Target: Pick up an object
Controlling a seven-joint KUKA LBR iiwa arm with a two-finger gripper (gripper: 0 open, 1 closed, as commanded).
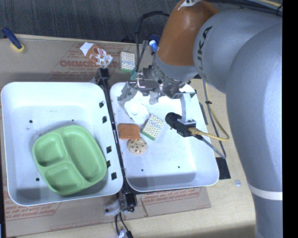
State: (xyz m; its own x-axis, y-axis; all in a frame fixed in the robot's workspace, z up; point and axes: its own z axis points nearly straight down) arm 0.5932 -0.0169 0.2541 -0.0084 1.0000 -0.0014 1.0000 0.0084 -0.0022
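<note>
In the right bin [188, 170] lie a white crumpled object [136, 109], a green-and-white packet [152, 127], a brown flat piece [129, 131] and a round cookie [137, 146]. My gripper [138, 97] hangs over the bin's far left corner, just above the white object. Its two fingers are spread, one on each side of the object's top, and the gripper is open. Nothing is lifted between them. The arm's grey and orange body hides the bin's far right part.
The left bin [20, 103] holds a green divided plate [68, 157]. A black plug with a yellow cable [181, 125] hangs from the arm over the right bin. Small packets [96, 56] [127, 61] lie on the cardboard behind the bins.
</note>
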